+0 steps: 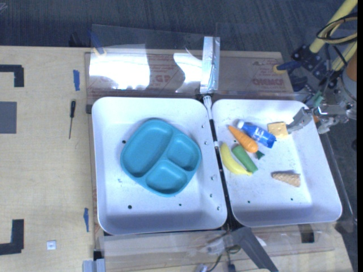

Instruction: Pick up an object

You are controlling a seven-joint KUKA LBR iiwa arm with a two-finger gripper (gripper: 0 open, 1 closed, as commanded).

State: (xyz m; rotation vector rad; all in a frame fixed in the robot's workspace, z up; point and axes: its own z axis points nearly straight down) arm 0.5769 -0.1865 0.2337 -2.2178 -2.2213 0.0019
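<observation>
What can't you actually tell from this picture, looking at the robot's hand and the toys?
- The hand, camera view: too small and blurred to tell if it touches the yellow block.
- The arm: cut off by the right edge.
- The blue bottle: its label is too small to read.
- The banana: partly covered by the green toy.

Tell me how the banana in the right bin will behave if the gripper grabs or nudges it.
The banana looks like a smooth plastic toy, so probably light, stiff and a bit slippery. Its curved body may pivot or slide if pushed. It lies against the green vegetable, which would likely shift too.
</observation>
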